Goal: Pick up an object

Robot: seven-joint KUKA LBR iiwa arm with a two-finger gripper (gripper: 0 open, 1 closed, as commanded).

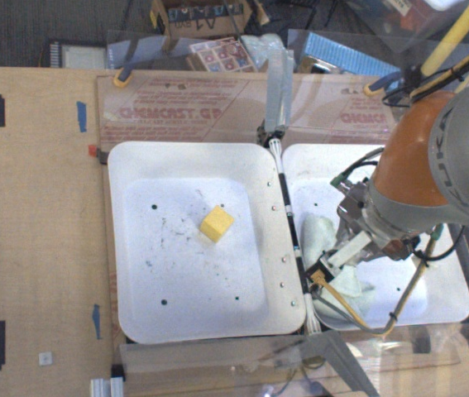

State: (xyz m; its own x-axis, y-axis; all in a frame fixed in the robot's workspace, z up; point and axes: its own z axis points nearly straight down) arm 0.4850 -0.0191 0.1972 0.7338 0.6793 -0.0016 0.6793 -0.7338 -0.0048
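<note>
A small yellow block (pixel 216 223) lies near the middle of the left bin (pixel 135 172). A pale, soft-looking crumpled thing (pixel 317 233) lies along the left side of the right bin (pixel 317 165), reaching toward its front edge. My gripper (pixel 351 240) is low over the right bin, right beside this pale thing and partly covering it. The grey wrist with its orange band (pixel 412 160) hides the gripper from above. I cannot tell whether the gripper touches the pale thing.
A raised divider (pixel 288 222) separates the two bins. A cardboard sheet (pixel 184 114) stands behind them, with clutter beyond it. Wooden bench surface (pixel 35 222) stretches to the left. The arm covers much of the right bin.
</note>
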